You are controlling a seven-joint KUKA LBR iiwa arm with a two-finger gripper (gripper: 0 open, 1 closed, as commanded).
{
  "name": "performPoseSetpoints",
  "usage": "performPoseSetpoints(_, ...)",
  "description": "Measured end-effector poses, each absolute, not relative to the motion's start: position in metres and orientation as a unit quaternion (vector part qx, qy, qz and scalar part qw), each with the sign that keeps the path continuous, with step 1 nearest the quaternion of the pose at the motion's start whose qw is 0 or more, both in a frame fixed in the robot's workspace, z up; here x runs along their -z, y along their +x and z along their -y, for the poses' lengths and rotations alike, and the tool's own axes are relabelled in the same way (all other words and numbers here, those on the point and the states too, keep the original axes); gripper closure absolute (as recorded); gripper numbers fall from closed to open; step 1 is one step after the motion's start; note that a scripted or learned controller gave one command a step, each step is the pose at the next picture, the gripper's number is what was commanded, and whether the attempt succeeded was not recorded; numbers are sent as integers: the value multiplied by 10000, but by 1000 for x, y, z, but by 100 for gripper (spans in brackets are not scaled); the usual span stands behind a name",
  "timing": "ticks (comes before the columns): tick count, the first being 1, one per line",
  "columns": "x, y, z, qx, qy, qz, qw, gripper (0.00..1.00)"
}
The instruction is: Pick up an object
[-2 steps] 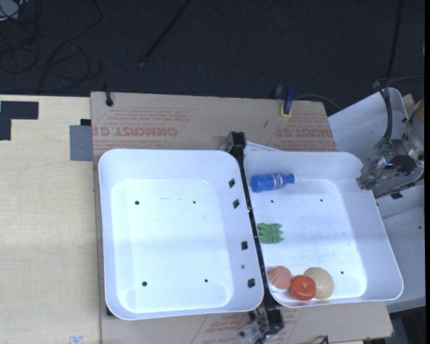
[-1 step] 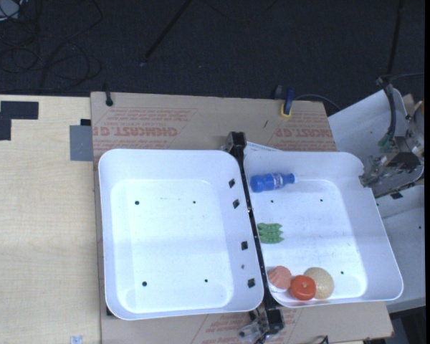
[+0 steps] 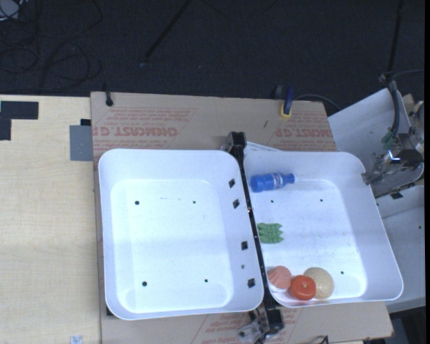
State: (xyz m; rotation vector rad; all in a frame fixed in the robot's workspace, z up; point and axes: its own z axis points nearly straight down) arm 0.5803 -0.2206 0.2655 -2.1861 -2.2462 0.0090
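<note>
The right bin (image 3: 358,213) holds a blue bottle (image 3: 271,182) lying on its side near the far left corner. A small green bumpy object (image 3: 269,233) rests by the bin's left wall. In the near left corner sit a pink piece (image 3: 279,276), a red round piece (image 3: 303,287) and a beige round piece (image 3: 320,281), packed close together. My gripper (image 3: 391,166) hangs at the right edge of the view, just outside the right bin's far right rim, away from all the objects.
The left bin (image 3: 129,170) stands beside the right one, joined by a black divider with clips (image 3: 245,213). Both rest on a cardboard sheet (image 3: 165,124). A white panel (image 3: 365,120) lies at the far right, under the arm.
</note>
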Motion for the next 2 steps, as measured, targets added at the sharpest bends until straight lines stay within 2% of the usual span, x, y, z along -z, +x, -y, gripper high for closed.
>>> performPoseSetpoints(2, -284, 580, 222, -33, -6952, 7188, 43, 100)
